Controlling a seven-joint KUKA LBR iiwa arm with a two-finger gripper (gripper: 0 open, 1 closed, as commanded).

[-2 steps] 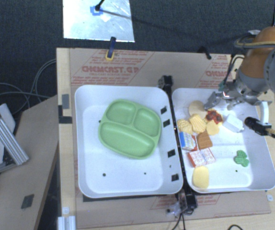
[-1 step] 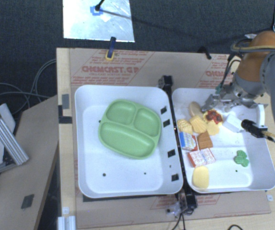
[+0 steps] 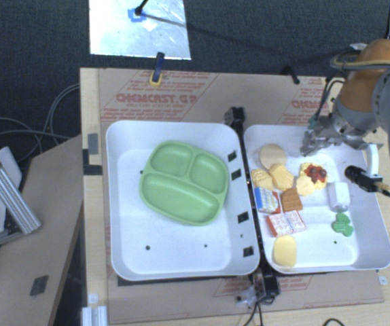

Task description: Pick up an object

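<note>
Two white bins on a table point(image 3: 181, 94). Green divided plate point(image 3: 184, 181) in left bin point(image 3: 123, 182). Toy food point(image 3: 287, 195) clustered in right bin point(image 3: 368, 240), within reach. Gripper point(image 3: 312, 142) poised above, probably for a pick; open or closed, cannot tell.

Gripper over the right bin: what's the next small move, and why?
Probably a short descent toward the red and yellow toy food piece. The gripper sits at the upper part of the right bin, just above and slightly left of that piece, with nothing seen between its fingers. The green tray lies in the left bin, out of the way.
</note>
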